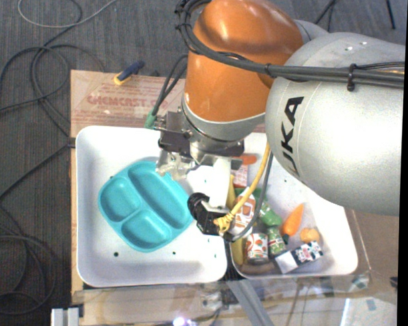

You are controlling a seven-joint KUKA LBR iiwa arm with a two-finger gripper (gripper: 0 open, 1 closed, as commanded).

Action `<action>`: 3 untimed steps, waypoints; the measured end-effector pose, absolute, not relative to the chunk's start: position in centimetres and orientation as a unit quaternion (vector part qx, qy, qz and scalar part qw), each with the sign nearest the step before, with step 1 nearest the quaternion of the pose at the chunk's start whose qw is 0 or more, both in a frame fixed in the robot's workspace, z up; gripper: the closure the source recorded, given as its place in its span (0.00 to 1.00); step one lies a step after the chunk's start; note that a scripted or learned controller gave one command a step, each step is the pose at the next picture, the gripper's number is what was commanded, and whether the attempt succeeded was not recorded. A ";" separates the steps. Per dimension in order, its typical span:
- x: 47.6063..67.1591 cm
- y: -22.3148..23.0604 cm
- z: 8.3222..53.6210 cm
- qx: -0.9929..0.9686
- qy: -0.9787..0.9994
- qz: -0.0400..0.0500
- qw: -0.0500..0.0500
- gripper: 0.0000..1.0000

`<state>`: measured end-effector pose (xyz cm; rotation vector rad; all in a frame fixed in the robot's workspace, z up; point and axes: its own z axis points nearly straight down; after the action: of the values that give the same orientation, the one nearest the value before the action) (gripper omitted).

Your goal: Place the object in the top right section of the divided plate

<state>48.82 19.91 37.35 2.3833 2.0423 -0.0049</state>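
We see the grey arm (339, 123) with its orange band (237, 66) coming in from the right and covering much of the upper middle. The gripper (174, 163) sits low over the left bin (87, 255), right at the upper right edge of the divided plate (145, 207). We cannot tell whether it is wide or narrow, or holding anything — the wrist body hides that part.

The divided plate is teal, three sections, lying tilted in the middle of the left bin. All the sections we can see look bare, though the top right one is partly under the gripper.

Which object is meant, we cannot tell. The loose items are all in the right bin (341, 261): an orange carrot-shaped piece (293, 219), a small orange piece (310, 234), a red and white can (256, 248), a green item (268, 215), a small black and white box (309, 252) — crowded together at the bin's near end. A yellow cable (251, 189) and a black cable loop (201, 212) hang from the wrist over the wall between the bins.

Behind the bins a cardboard sheet (112, 102) lies flat, with a blue and yellow tool (128, 72) on its far edge. Black cords (33, 73) run over the dark carpet on the left.
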 end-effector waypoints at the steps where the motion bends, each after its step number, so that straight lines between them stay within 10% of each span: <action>1: 48.3 17.4 23.0 0.761 0.649 -0.003 -0.001 1.00; 2: 48.4 23.3 33.9 0.781 0.624 -0.002 0.001 1.00; 3: 48.7 18.6 9.9 0.855 0.518 0.005 0.000 1.00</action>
<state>48.68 18.57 9.85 2.6865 1.6267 0.0160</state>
